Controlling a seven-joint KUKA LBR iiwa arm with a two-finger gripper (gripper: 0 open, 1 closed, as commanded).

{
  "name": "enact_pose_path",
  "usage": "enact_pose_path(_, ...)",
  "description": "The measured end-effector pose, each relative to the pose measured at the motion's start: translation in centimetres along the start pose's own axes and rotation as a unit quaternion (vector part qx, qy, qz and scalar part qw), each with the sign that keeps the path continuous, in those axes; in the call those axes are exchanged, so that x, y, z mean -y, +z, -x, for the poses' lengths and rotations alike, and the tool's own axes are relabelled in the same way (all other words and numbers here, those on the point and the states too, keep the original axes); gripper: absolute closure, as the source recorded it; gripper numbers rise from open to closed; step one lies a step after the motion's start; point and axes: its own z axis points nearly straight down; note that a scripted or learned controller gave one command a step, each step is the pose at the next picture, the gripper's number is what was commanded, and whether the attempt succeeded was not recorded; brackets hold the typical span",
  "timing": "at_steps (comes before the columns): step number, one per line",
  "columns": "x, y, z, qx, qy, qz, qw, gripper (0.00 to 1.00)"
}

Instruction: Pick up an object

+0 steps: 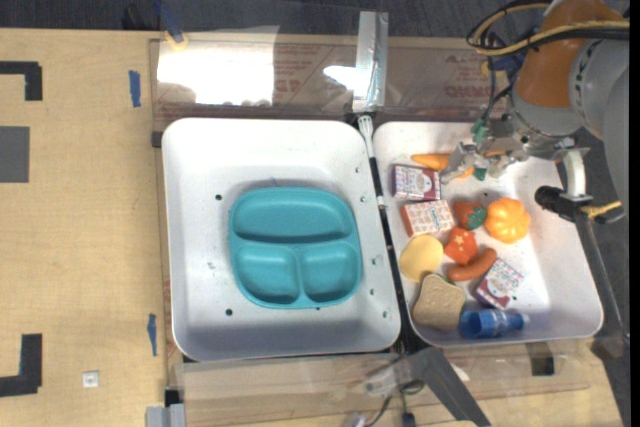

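My gripper (478, 156) hangs over the far part of the right bin (572, 299), just right of an orange carrot (431, 160). Below it lie two small pink-and-white cartons (415, 182) (426, 216), a red pepper (469, 213) and an orange fruit (507, 219). Nearer the front are a yellow lemon (421, 255), a red tomato (460, 244), a sausage (471, 266), another small carton (498, 283), a slice of bread (438, 303) and a blue bottle (490, 322). Nothing shows in the gripper's grasp.
The left bin (190, 215) holds a teal divided tray (295, 247). A clear panel with a metal post (369, 65) stands behind the bins. The grey arm with its orange band (560, 65) comes in from the upper right. Cables loop near the wrist.
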Motion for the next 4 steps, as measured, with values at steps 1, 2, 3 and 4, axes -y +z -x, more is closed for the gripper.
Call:
enact_pose_path(1, 0.2, -0.9, 0.0, 0.0, 0.0, -0.004, 1.0, 1.0)
enact_pose_path(2, 0.7, -0.1, -0.4, 0.002, -0.04, 0.005, 0.9992, 1.0)
enact_pose_path(3, 2.3, -11.2, 2.1, 0.004, 0.032, 0.016, 0.9993, 1.0)
enact_pose_path(4, 2.5, -10.5, 2.0, 0.002, 0.032, 0.01, 0.9994, 0.0)
